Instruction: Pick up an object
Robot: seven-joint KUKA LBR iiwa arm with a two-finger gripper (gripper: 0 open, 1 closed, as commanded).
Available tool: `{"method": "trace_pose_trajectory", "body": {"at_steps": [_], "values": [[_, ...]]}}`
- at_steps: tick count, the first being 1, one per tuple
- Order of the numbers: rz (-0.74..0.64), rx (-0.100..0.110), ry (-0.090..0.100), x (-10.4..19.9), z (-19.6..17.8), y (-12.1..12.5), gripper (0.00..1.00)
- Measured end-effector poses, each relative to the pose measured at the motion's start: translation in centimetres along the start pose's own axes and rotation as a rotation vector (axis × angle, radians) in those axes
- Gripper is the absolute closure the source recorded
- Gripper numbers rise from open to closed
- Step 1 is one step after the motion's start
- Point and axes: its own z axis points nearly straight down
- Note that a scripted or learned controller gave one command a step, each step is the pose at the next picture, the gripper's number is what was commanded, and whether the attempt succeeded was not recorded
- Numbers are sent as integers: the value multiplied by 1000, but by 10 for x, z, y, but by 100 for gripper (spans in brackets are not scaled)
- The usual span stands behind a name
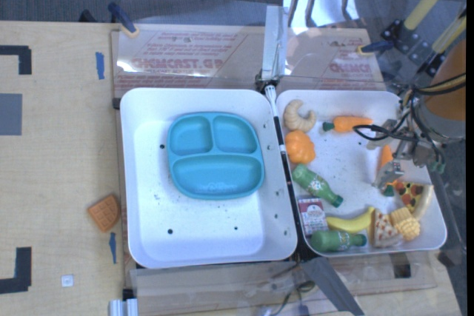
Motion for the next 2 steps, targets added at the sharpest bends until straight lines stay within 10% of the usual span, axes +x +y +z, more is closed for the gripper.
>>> {"method": "trace_pose_trajectory", "body": {"at_steps": [1, 2], "values": [[1, -2, 17, -26, 15, 1, 0], [0, 0, -1, -30, 0, 1, 100]]}}
